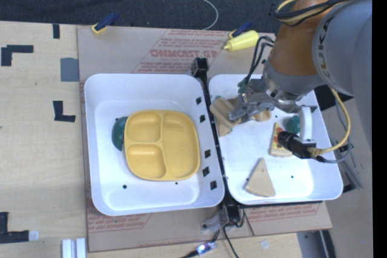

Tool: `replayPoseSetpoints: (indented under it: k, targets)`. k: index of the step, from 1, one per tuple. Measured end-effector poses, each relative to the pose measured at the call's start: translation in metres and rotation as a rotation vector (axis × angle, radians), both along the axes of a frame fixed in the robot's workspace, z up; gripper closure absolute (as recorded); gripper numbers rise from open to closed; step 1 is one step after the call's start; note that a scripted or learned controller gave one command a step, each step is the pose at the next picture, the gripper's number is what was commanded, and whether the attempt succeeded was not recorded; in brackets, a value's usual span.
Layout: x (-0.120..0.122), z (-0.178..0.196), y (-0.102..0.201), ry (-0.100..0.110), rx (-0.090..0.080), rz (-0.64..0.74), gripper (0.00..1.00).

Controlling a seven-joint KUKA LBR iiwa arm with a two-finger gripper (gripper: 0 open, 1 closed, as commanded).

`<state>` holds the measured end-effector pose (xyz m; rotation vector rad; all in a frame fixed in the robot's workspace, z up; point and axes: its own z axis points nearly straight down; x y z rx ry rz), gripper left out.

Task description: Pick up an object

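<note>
Reaching into the right bin (314, 190), the gripper (242, 107) hangs over a tan block (222, 112); I cannot tell its grip.

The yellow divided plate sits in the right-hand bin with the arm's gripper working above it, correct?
Not quite: the camera view shows the yellow divided plate in the left bin. The gripper is over the right bin, as you said.

A divided plate (162, 145) lies in the left bin (97, 93), a wedge (261, 179) in the right bin (314, 187).
</note>
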<state>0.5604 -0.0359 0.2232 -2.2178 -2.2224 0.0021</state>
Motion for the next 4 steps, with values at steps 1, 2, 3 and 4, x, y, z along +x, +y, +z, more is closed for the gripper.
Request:
replayPoseSetpoints:
  k: [1,2,3,4]
  targets:
    - [0.003,0.008,-0.002,0.000,0.000,0.000,1.00]
    - [0.006,0.003,0.006,0.000,-0.001,-0.001,1.00]
    - [0.014,-0.007,-0.008,0.000,-0.002,-0.002,1.00]
    - [0.017,0.006,0.004,0.000,0.000,0.000,1.00]
